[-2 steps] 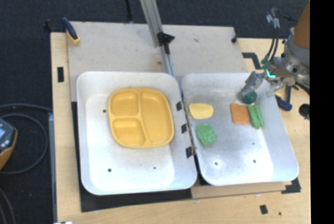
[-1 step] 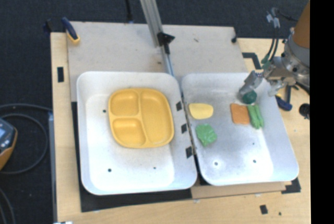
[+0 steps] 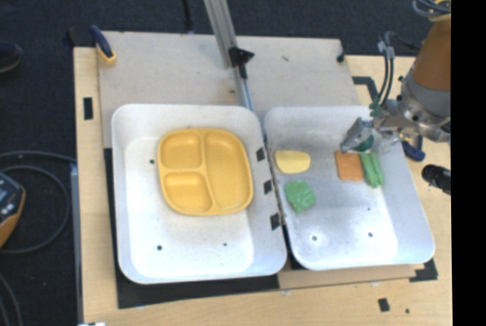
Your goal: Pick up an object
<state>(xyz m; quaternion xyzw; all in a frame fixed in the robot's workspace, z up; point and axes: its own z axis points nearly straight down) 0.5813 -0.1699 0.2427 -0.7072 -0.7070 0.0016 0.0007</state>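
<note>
Over the right bin [image 3: 395, 241] we see the pincer [image 3: 363, 140] hanging near the far right corner; we cannot tell how it is set. Just below it lie an orange block [image 3: 348, 167] and a long green piece [image 3: 372, 170], side by side and touching. Further left sit a yellow lump [image 3: 292, 161] and a green leafy object [image 3: 300, 195], well apart from the pincer. A yellow divided plate [image 3: 205, 170] rests in the left bin [image 3: 137, 241].

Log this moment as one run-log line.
gripper: low over right bin, beside orange block and green stick | nothing visibly held | yellow piece, green lump: right bin | yellow tray: left bin
</note>
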